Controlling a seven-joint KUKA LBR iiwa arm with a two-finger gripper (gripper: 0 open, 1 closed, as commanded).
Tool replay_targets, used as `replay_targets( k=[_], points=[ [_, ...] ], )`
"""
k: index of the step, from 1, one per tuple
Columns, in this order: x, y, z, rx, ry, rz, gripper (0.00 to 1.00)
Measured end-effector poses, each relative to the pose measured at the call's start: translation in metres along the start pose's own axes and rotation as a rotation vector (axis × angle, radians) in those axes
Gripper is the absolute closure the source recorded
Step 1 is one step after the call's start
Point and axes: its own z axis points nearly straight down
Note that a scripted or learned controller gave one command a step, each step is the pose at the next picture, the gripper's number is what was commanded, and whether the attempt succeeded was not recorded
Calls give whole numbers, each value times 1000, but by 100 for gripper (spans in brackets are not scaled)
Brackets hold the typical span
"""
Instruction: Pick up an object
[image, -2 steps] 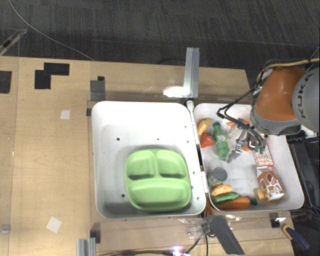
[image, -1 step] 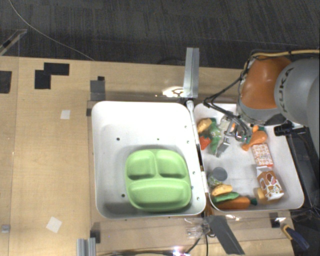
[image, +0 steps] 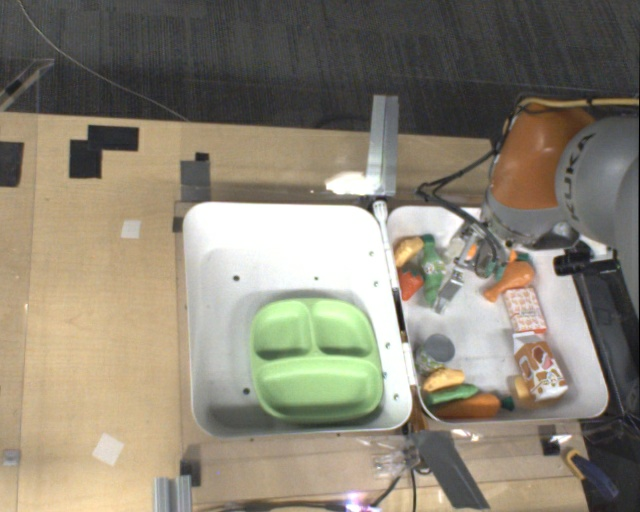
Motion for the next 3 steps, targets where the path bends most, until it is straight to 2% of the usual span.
replay_targets(
  k=[1,2,3],
  points=[
    [32,13,-1,-14,-72,19,0],
    [29,14,-17,-18,-89,15,100],
    [91,83,-104,-21,-74,70,100]
  ],
)
